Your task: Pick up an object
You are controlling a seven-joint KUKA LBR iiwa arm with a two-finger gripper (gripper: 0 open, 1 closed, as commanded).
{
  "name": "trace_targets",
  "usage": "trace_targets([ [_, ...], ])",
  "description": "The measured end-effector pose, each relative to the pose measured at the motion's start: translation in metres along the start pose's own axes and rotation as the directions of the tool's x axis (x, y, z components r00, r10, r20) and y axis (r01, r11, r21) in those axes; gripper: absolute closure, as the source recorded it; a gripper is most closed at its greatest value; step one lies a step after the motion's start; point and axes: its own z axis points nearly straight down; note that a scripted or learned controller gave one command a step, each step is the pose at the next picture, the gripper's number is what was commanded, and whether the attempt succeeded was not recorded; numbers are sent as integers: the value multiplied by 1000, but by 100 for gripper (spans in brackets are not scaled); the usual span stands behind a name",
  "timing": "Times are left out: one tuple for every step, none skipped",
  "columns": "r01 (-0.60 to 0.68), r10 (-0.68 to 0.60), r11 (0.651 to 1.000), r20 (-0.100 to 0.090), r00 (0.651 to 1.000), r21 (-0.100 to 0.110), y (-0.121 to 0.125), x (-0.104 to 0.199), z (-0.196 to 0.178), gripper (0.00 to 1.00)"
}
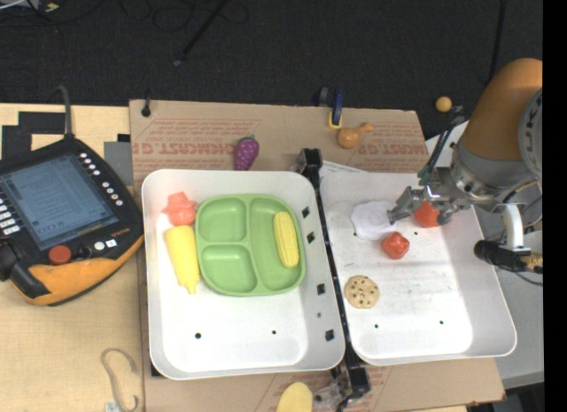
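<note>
We see the gripper (pixel 423 209) low over the right bin's (pixel 478 335) far side — its fingers clasp a small red object (pixel 428 215). Another red piece (pixel 395 244) and a cookie (pixel 361 291) lie nearer.

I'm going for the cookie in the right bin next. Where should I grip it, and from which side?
The cookie lies flat on the right bin's floor, clear of the red block and of the walls. Probably best to come straight down from above and close the fingers across its round edge. It looks thin, so the gripper would likely need to go down almost to the floor.
</note>
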Motion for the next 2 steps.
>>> trace_targets([
  [2,-2,1000,0,1000,0,2,6,64,0],
  [2,-2,1000,0,1000,-3,2,8,83,0],
])
